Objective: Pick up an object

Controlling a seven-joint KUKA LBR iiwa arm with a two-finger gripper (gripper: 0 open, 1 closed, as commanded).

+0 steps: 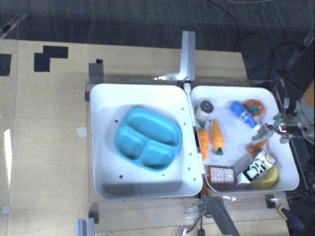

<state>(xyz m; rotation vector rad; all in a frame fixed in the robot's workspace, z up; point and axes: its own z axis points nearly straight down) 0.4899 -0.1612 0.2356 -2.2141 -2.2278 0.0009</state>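
Note:
The right bin [235, 149] holds several small items. A large carrot [217, 133] and a thinner one [203, 144] lie near its left wall. A blue bottle [243, 113] and a red-orange tomato [254, 106] sit at the back. Along the front are a brown box [221, 175], a black-and-white carton [258, 166] and a yellow fruit [269, 177]. My gripper [273, 126] hangs over the bin's right side, just above a small orange piece [258, 145]. From this slant I see nothing clearly held.
The left bin [101, 146] carries a blue divided plate [147, 138]. A small grey-and-white round item [203, 108] sits at the right bin's back left. A metal post [188, 55] rises behind the wall between the bins.

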